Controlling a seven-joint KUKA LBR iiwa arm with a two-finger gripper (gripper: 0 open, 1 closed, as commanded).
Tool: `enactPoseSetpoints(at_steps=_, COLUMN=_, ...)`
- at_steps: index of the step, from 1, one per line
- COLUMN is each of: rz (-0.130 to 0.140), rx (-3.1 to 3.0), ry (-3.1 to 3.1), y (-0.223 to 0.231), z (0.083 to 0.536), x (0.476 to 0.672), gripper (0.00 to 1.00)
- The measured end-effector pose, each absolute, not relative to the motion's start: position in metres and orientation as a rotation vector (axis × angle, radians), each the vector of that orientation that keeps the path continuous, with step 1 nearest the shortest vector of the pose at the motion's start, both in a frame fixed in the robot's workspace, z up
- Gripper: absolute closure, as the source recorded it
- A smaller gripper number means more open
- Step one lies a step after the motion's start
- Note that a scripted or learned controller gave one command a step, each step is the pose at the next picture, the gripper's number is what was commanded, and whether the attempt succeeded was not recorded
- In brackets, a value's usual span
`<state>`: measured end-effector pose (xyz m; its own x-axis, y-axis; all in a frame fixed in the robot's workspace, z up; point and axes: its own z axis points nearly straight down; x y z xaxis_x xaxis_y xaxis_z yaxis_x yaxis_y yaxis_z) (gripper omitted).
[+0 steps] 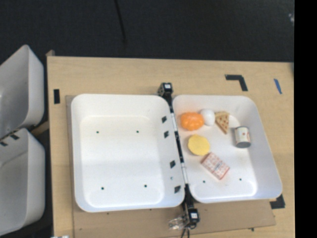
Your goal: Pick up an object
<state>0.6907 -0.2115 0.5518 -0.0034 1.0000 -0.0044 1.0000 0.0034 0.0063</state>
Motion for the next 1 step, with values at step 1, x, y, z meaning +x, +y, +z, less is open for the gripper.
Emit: enactPoseSetpoints(at_steps=1, rz=0.000, rx=2.219, ry=2.215, y=-0.2299, z=0.5518, x=0.6887, gripper=1.00)
